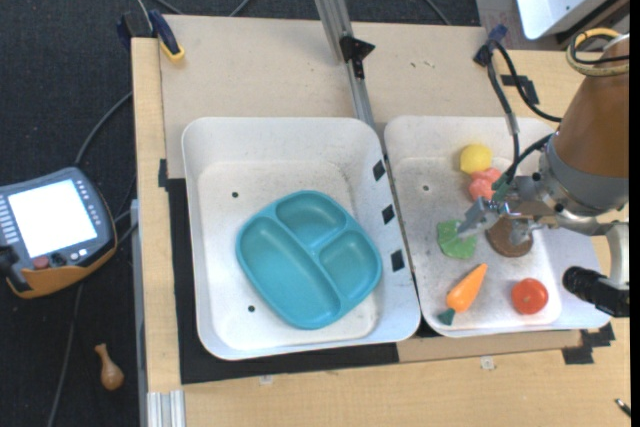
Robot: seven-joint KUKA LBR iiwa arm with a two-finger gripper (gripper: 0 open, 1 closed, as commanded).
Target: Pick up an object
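- Gripper (492, 212) low inside right bin (420, 155); fingers' state cannot be told from this angle
- Green object (456, 242) just left of gripper; pink object (484, 183) just above it; yellow ball (476, 158) beyond that
- Carrot (466, 287) below-left of gripper; red tomato (529, 295) below-right
- Teal divided plate (309, 258) in left bin (215, 215), well left of gripper

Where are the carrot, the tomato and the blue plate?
carrot (466, 287), camera view, middle of its orange body
tomato (530, 295), camera view, centre of its red top
blue plate (262, 255), camera view, bare floor of its left compartment
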